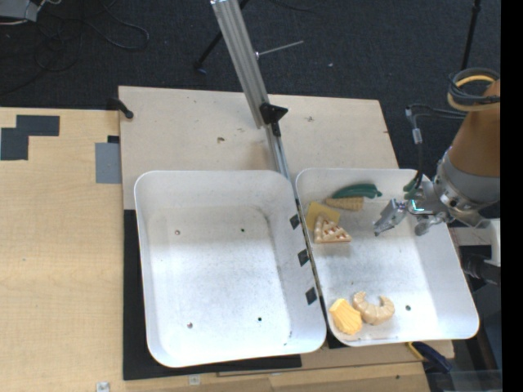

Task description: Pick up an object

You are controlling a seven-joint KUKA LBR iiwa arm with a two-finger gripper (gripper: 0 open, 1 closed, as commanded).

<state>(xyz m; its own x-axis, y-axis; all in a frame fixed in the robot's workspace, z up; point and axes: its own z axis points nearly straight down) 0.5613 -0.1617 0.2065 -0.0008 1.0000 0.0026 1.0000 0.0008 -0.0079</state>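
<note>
The gripper hangs over the right bin, toward its far right side, with nothing between its fingers. The jaws stand released, so no object is grasped.

Candidate objects all lie in the right bin:
- a green item at the far edge, touching a pale yellow piece;
- a yellow wedge-shaped item against the left wall;
- a yellow piece and a pale curled item, touching, near the front rim.

Judgement: the wedge sits close to the wall, which limits room for the jaws on that side. The bare floor at the bin's centre gives an open approach. The left bin holds nothing to pick.
</note>
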